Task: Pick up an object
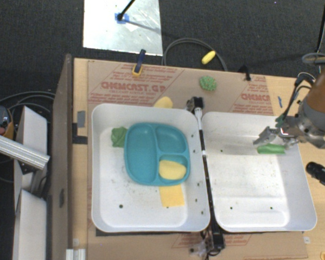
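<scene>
In the left bin [101, 205] you see a blue plate [150, 153] with a yellow lump [172, 169]. In the right bin [267, 214], near its far right corner, lies a green stick [271, 150], pointing side to side. It looks light and a bit soft. Grab its middle. The gripper [271, 136] hangs just above it; you cannot tell how open it is.

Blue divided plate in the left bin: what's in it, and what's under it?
A yellow oval piece lies in the blue divided plate's lower right compartment. A green piece and a yellow flat square poke out from its edges; how far under they reach is covered.
</scene>
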You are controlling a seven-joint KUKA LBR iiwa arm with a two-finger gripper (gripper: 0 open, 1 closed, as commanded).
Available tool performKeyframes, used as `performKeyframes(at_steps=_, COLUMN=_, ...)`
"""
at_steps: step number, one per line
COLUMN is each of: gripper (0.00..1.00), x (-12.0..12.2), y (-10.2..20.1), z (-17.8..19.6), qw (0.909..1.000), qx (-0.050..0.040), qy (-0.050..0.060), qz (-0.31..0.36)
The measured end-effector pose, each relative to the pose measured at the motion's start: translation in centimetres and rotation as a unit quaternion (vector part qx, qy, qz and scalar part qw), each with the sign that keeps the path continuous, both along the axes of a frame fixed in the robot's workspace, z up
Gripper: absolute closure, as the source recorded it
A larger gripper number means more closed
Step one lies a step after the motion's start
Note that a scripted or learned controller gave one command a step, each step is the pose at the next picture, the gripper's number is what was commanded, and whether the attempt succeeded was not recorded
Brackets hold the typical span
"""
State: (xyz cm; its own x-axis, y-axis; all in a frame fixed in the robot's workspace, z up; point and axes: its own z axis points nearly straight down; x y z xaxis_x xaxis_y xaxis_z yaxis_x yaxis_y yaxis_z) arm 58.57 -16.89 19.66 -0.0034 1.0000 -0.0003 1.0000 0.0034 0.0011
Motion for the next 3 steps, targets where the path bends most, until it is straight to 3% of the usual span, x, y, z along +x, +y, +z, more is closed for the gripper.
performKeyframes(at_steps=1, gripper=0.00, x=2.8, y=-3.9, z=-6.8, qw=1.0000, qx=-0.0010, qy=-0.001, qz=-0.001)
performKeyframes(at_steps=2, gripper=0.00, x=2.8, y=-3.7, z=-10.6, qw=1.0000, qx=-0.0002, qy=0.000, qz=0.000)
performKeyframes(at_steps=3, gripper=1.00, x=3.0, y=-3.7, z=-9.4, qw=1.0000, qx=-0.0005, qy=-0.002, qz=0.000)
